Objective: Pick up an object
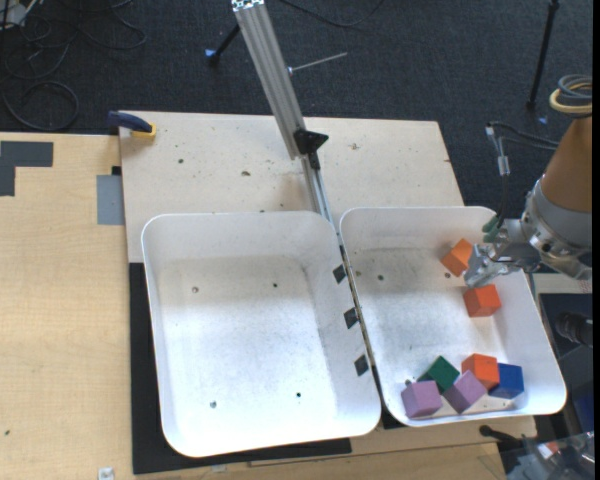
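While my arm reaches in from the right side of the camera view, my end effector (483, 265) hangs over the upper right part of the right bin (400, 230), low above its floor. Whether its fingers are spread or closed I cannot tell, since the wrist and the metal parts blur together there. An orange block (458, 257) lies just to the left of the end effector, close enough that the two seem to touch, though I cannot be sure of contact. A red-orange block (482, 300) sits just below the end effector on the bin floor, apart from the first one. Nothing is clearly seen between my fingers. Near the lower edge of the same bin a small cluster of blocks lies together: a green block (442, 372), an orange-red block (481, 369) to its right, a blue block (509, 380) at the far right of the group, and two purple blocks, one (421, 399) at the left and the other (465, 392) between it and the blue one. The left bin (170, 236) stands just beside the right bin, their rims meeting along a seam marked with small black tabs (349, 317). Both bins rest on the table (220, 158), and a slanted aluminium post (272, 63) rises from the table behind the bins. A blue and yellow clamp (131, 124) sits at the table's far left corner.
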### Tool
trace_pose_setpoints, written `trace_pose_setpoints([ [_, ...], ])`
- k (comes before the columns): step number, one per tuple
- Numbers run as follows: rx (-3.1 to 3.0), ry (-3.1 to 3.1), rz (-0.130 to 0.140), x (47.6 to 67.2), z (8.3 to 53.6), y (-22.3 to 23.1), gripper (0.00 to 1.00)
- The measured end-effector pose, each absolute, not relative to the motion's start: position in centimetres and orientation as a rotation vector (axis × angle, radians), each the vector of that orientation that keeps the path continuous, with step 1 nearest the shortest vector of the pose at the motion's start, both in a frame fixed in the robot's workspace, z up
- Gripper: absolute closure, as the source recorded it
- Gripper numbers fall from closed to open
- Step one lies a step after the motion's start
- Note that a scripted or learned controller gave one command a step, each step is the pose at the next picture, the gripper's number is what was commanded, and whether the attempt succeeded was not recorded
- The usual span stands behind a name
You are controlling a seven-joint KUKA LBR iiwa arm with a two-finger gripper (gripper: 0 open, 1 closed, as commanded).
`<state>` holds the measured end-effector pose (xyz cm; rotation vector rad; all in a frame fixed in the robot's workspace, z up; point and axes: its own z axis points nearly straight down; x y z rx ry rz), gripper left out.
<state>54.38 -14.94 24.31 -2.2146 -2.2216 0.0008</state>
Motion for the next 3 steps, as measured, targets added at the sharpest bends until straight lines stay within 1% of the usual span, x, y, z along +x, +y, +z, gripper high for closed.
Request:
trace_pose_setpoints([
  [1, -2.212, -2.225, -0.001, 55.2, 24.5, -8.8, 1.0],
  [2, -2.214, -2.222, 0.002, 55.2, 23.3, -4.2, 1.0],
  [3, -2.213, -2.225, 0.0, 56.0, 23.9, 1.6, 1.0],
])
